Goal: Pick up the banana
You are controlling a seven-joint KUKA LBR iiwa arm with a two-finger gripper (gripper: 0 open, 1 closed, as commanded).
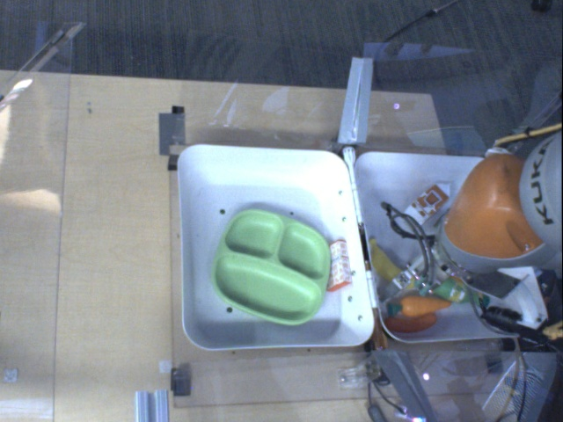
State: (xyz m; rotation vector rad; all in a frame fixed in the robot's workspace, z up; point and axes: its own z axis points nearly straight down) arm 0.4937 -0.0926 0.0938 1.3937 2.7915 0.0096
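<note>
Though jaws' state unclear, 2 white bins (202, 323) on pale wooden bench (97, 236), grey carpet (220, 16) beyond.

Fixed overhead camera, slanted down, both white bins (264, 161), arm (501, 209) from right

The arm (519, 202) is seen at the right edge of the frame, orange band uppermost. The gripper (422, 275) is lowered at lower right, below the wrist.

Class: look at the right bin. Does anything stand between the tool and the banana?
The tool hangs low in the right bin, with the banana just to its left. Clutter crowds both, including a carrot, but nothing clearly separates them.
</note>
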